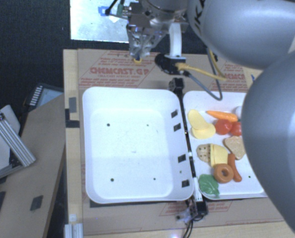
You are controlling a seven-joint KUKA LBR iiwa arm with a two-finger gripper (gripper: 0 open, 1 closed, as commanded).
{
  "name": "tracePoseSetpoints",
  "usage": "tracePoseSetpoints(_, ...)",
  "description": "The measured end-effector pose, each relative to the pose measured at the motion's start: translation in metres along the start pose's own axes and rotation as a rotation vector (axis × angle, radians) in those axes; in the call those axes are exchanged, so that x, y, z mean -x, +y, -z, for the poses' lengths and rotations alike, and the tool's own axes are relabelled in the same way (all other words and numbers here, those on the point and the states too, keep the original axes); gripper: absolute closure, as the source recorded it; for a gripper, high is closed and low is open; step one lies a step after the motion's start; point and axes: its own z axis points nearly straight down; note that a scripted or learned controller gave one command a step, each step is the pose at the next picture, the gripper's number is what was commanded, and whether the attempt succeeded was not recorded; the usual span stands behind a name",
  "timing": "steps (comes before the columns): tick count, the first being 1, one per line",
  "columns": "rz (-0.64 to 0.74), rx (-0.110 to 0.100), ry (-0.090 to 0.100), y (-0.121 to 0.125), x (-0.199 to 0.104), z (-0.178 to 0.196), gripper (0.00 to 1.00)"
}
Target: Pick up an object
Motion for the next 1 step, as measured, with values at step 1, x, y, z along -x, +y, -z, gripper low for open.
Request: tracePoseSetpoints(1, -0.005, 0.002, -0.002, 0.0012, -0.0243, 0.0205, 1.00)
